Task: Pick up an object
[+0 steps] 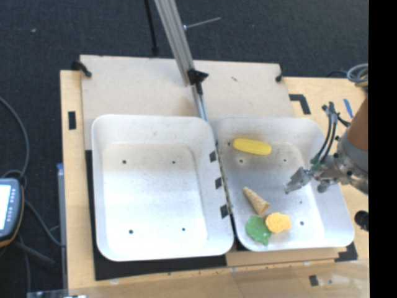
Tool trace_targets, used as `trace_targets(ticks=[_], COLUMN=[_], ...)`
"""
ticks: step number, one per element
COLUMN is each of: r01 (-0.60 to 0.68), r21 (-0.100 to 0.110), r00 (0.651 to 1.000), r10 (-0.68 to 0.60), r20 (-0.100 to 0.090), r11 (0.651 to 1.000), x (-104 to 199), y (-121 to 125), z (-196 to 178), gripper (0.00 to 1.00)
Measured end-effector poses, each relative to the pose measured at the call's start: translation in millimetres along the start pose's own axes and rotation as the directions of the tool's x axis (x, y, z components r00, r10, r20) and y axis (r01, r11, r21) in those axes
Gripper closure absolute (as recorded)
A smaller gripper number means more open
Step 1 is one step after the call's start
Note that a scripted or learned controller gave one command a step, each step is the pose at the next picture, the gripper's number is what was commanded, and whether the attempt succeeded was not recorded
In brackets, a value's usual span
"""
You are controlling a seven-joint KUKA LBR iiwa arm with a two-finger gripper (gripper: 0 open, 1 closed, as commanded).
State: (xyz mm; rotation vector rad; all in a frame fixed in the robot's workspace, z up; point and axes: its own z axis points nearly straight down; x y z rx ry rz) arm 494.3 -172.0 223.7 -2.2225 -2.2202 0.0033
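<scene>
The tool (302, 180) hangs over the right part of the right bin (310, 129), reaching in from the right edge of the view; its fingers point leftward and nothing shows between them, though whether they are spread or closed I cannot tell from this slant; four candidates lie in that same bin: a yellow corn cob (252, 146) near the far wall, a tan cone-shaped piece (255, 199) near the middle, and, touching each other at the near wall, a green leafy piece (257, 230) and a yellow-orange lumpy piece (278, 222); the left bin (102, 135) sits beside it on the counter (74, 166), with a slanted aluminium rail (177, 33) rising behind the two; as I judge it, the task is barely begun: the tool is in the neighbourhood of the objects but apart from all of them, nothing is lifted, and the whole of the descent, closing and raising is left to do; the cone-shaped piece lies nearest the fingertips
</scene>
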Motion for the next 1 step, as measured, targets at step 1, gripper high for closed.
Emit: trace_targets(ticks=[1], r01=[0.0], r21=[0.001], r00=[1.0], r10=[0.0], r20=[0.0], r11=[1.0], x=[-4.1], y=[2.0], z=[42.6], gripper=[0.0])
